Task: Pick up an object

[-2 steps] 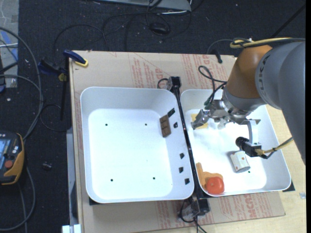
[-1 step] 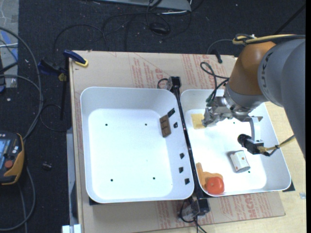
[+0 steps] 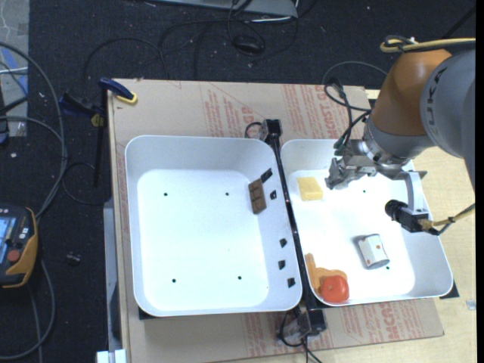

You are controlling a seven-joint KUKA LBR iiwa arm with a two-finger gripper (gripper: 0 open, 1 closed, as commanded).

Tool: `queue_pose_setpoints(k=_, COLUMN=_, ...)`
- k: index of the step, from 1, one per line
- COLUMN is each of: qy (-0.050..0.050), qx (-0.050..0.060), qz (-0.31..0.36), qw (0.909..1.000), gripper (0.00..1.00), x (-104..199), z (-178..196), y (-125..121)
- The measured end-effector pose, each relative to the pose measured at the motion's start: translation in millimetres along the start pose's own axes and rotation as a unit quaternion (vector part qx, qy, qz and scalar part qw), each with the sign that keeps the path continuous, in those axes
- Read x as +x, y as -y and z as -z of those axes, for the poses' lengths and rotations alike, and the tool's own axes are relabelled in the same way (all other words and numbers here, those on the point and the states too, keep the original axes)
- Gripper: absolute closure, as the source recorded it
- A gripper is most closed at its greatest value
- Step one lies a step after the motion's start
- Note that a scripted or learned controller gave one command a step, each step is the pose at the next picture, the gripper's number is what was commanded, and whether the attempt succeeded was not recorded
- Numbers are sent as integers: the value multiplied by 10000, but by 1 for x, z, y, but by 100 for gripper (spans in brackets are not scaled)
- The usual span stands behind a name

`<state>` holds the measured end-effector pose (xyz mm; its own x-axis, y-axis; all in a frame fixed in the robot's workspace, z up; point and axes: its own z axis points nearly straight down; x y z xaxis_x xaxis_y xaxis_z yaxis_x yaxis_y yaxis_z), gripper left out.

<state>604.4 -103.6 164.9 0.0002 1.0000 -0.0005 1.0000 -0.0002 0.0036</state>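
Note:
The right bin (image 3: pixel 431 267) holds three objects. A pale yellow block (image 3: pixel 310 188) lies near its far left. A small grey-and-white box (image 3: pixel 372 250) rests right of the middle. A red ball with an orange piece beside it (image 3: pixel 331 284) sits in the near left corner. My gripper (image 3: pixel 339 174) hangs over the far part of the right bin, just right of the yellow block and apart from it. Nothing shows between its fingers.
The left bin (image 3: pixel 144 165) has a small brown bar (image 3: pixel 259 196) leaning against its right wall. A black divider with clips (image 3: pixel 286 225) runs between the bins. A black cable end (image 3: pixel 401 214) hangs over the right bin's right side. Cables lie on the floor beyond the bench.

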Motion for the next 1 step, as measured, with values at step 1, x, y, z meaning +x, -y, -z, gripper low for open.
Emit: queue_pose_setpoints(k=1, qy=-1, qx=-1, qz=4, qw=10000, gripper=100, x=5, z=44, y=-3)
